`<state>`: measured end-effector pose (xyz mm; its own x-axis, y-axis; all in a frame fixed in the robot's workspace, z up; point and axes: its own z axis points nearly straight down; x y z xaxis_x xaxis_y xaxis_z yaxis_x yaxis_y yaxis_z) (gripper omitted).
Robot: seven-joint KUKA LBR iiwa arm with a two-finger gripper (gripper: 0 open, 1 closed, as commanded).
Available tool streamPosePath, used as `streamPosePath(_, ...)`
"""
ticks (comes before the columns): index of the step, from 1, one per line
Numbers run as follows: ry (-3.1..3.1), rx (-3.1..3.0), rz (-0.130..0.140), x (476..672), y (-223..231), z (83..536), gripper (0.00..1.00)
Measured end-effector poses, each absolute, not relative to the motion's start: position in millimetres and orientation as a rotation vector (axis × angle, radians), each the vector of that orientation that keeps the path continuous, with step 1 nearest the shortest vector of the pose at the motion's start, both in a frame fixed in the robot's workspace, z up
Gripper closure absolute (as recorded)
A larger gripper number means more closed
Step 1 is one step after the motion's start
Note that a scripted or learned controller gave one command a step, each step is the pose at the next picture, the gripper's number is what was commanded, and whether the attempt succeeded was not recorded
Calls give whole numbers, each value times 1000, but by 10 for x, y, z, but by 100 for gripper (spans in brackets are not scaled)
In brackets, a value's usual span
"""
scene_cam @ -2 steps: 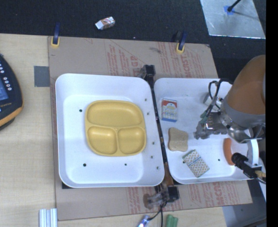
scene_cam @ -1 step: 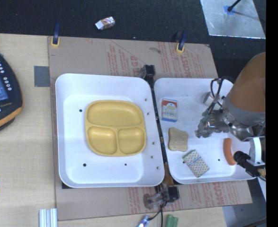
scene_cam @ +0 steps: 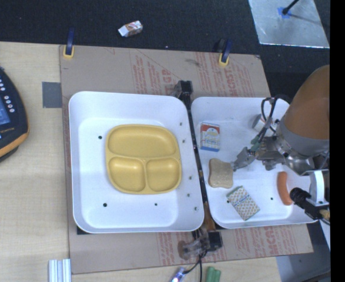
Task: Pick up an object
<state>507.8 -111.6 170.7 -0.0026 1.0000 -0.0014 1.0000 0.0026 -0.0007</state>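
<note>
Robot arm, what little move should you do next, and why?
Probably slide a bit left and down over the toast. The gripper hovers just right of it in the right bin, holding nothing, and the toast is the nearest thing to grab.

Tan bread slice [scene_cam: 220,173], red-white packet [scene_cam: 210,137], patterned pouch [scene_cam: 243,202], orange sausage [scene_cam: 284,188], flat in right bin [scene_cam: 231,107].

wooden bench [scene_cam: 25,216] | cardboard sheet [scene_cam: 160,69] | dark floor [scene_cam: 178,10]

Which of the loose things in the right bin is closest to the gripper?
The tan bread slice. It lies just left of the gripper; the small carton, patterned packet and sausage sit farther off.
</note>
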Motion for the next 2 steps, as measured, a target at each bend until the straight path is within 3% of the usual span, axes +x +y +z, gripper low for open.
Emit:
streamPosePath(1, 2229, 2219, -6, 4995, -1085, 1172, 0)
streamPosePath(2, 2230, 2216, -4, 4834, -1083, 914, 0)
